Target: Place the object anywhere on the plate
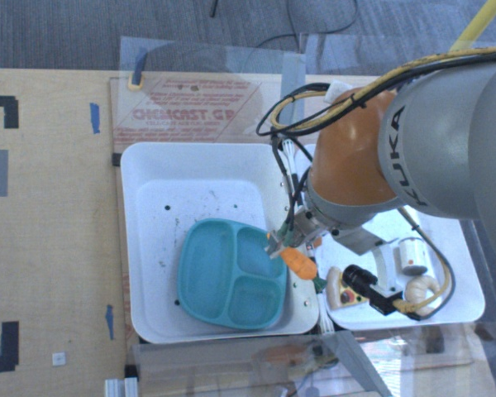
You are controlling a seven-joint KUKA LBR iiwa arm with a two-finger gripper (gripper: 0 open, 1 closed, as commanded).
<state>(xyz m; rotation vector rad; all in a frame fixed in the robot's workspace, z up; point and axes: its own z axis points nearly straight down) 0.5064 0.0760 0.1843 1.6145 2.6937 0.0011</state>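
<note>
Grey arm [413, 139] bent over bins, wrist above teal plate [231, 275] edge.

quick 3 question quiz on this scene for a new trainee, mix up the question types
1. True or false: the teal plate lies in the left bin.
2. Where is the orange carrot-like object? A) in the middle of the plate B) at the plate's right edge, over the divide between the two bins, just below the tool C) on the wooden bench outside the bins
3. Fill in: the plate has ___ compartments.

Key: 1 true. 2 B. 3 three.
</note>
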